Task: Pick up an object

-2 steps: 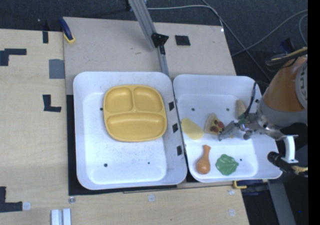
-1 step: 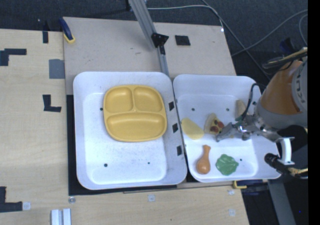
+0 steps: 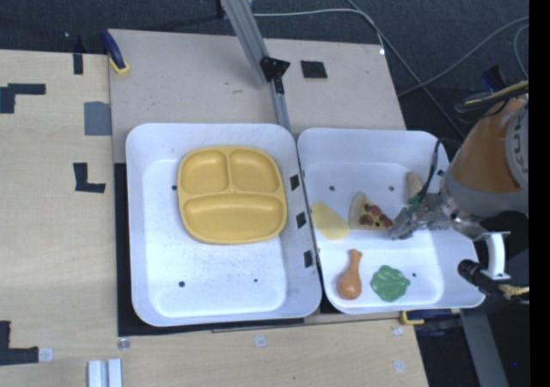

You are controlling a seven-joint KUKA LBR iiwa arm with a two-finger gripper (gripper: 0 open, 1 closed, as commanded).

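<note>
Nearest the camera, along the front of the right bin (image 3: pixel 378 140), lie an orange-brown drumstick-shaped toy (image 3: pixel 350 276) and, just to its right, a green leafy toy (image 3: pixel 390 283), the two apart from each other. Behind them, toward the bin's middle, a pale yellow piece (image 3: pixel 329 220) rests close to the left wall, and to its right lies a pizza-slice toy (image 3: pixel 367 211), its point turned away from the camera. The gripper (image 3: pixel 404 224) is low in the bin at the right edge of the pizza slice, near or touching it; whether it is spread or pressed together cannot be told, and nothing is seen between its parts. A small tan object (image 3: pixel 414 185) sits behind the gripper, near the right wall. The grey arm with its orange band (image 3: pixel 485 157) enters from the right over the bin's rim. The left bin (image 3: pixel 146 205), side by side with the right one, holds a yellow divided plate (image 3: pixel 232 194) in its rear half. Both bins stand on the light wooden surface (image 3: pixel 189 76), beyond which a grey metal bar (image 3: pixel 241 11) runs at a slant toward the far edge.
</note>
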